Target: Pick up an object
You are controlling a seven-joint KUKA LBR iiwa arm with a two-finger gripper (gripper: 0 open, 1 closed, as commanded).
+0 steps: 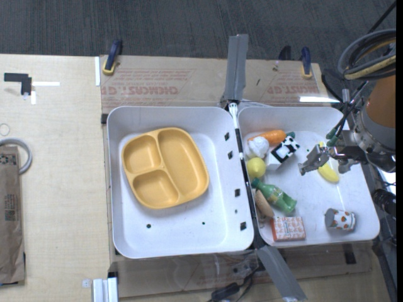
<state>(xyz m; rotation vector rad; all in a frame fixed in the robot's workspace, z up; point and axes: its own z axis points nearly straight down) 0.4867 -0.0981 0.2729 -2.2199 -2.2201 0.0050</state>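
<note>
Pincer: right of frame, low over the right bin, at the banana; finger state cannot be determined.
Progress: nothing lifted; grasp and raise remain.

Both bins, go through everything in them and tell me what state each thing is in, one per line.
Yellow tray: flat, right way up, in the left bin.
Green bottle: lying on its side.
Carrot: lying flat.
Banana: lying under the claw.
Cup: tipped over.
Red box: lying flat.
</note>
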